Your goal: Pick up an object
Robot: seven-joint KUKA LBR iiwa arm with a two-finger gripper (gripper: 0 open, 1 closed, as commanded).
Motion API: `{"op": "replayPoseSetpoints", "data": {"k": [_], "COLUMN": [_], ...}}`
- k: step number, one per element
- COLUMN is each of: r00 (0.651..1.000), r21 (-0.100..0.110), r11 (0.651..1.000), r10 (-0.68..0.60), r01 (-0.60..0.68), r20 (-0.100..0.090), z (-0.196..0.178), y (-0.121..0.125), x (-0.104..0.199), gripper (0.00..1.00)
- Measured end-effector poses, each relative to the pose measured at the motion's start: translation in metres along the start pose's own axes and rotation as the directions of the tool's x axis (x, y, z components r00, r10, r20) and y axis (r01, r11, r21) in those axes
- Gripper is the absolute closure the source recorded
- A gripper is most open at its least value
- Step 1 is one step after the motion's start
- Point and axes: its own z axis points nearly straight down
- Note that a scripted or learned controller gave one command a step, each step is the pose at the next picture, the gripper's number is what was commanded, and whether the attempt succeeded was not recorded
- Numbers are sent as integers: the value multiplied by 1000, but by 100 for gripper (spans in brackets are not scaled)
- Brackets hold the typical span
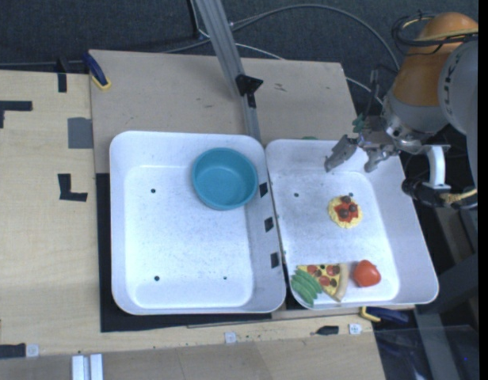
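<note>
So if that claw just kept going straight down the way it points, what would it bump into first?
Probably the bare floor of the right bin; the gripper, open, hangs above the small round toy. Depth is unclear.

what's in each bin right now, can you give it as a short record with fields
left bin: blue bowl near its far right corner
right bin: small round yellow toy with red topping mid-bin; pizza slice toy and red tomato-like toy at the near edge
tool: over the right bin's far end, fingers spread, nothing between them
nearest item to tool: the round yellow toy, apart from it
arm: enters from the right, orange band above the wrist
task status: no object picked up yet
</note>
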Motion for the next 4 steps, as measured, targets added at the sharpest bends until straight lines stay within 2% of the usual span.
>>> {"op": "replayPoseSetpoints", "data": {"k": [2, 3, 4], "r00": [1000, 1000, 1000], "r21": [-3, -6, -9], "r11": [1000, 1000, 1000], "r10": [0, 0, 0], "r01": [0, 0, 0], "r20": [1, 1, 1], "z": [107, 94, 41], "y": [8, 9, 11], "x": [-1, -1, 9], "gripper": [0, 100, 100]}}
